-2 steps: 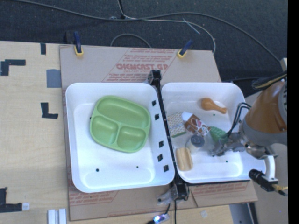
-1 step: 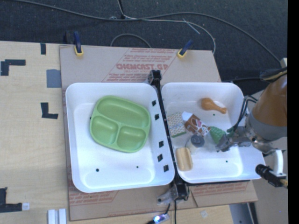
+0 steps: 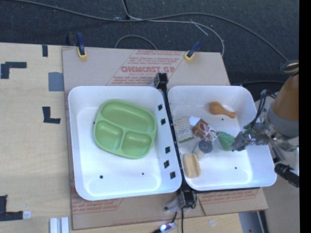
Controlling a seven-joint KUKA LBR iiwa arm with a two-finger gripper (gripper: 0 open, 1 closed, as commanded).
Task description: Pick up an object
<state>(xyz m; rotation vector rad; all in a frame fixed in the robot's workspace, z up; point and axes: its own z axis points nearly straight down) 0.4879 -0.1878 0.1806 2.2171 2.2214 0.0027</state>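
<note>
Brown board under both bins reads "CHEMCAST" in red

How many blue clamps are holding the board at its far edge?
2: one clamp at the board's far left corner, another clamp at its far right corner.

Wooden bench, brown board on top; 2 white bins on board: left bin, right bin.

Grey arm with orange band, dark cables alongside.
</note>
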